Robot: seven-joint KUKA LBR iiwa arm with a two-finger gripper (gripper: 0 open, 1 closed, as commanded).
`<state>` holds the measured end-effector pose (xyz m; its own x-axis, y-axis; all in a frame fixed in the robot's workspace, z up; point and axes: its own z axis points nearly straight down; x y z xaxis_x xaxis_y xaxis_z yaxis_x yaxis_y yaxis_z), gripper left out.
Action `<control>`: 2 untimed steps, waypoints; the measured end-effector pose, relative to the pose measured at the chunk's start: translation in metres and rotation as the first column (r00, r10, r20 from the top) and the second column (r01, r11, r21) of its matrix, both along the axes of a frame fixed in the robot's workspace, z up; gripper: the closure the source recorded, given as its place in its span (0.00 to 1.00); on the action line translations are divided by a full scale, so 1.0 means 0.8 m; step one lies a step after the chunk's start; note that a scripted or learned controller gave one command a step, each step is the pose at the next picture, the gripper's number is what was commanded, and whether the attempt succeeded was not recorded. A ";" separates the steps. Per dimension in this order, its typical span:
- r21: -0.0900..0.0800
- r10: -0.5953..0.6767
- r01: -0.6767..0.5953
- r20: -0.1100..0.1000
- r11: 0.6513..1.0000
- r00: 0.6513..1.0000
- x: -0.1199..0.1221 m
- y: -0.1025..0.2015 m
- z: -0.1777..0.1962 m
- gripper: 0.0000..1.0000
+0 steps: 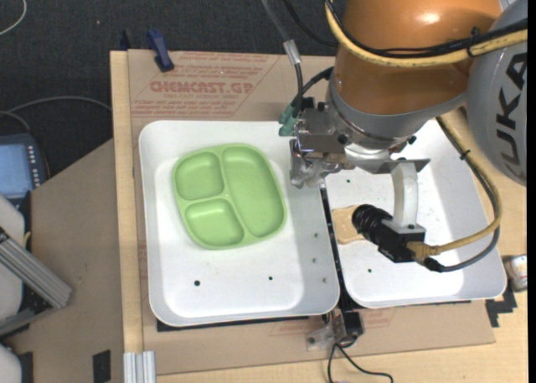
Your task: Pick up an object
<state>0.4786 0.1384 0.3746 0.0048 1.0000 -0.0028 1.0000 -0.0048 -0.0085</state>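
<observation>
A green divided plate [228,195] with three compartments lies flat in the left bin [163,264], toward its far half and well inside the rim. The grey arm with its orange band [410,12] reaches in from the right and hangs over the right bin [469,281], covering much of that bin's far half. The tool [311,165] sits low over the ridge where the two bins meet, just right of the plate's right edge and apart from it. Whether the tool is open or closed cannot be told (its body and cabling hide the tips), and nothing can be seen in its grasp. In the right bin a tan flat piece [345,226] lies by the left wall, partly under a black cylinder [381,233] mounted on the arm. Both bins rest on a brown board [209,84] on the surface.
</observation>
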 end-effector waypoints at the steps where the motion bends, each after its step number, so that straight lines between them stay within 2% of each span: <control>1: 0.006 0.010 -0.010 0.014 1.000 1.000 0.001 0.058 0.054 1.00; 2: 0.002 -0.001 0.001 0.005 1.000 1.000 0.001 -0.002 0.031 1.00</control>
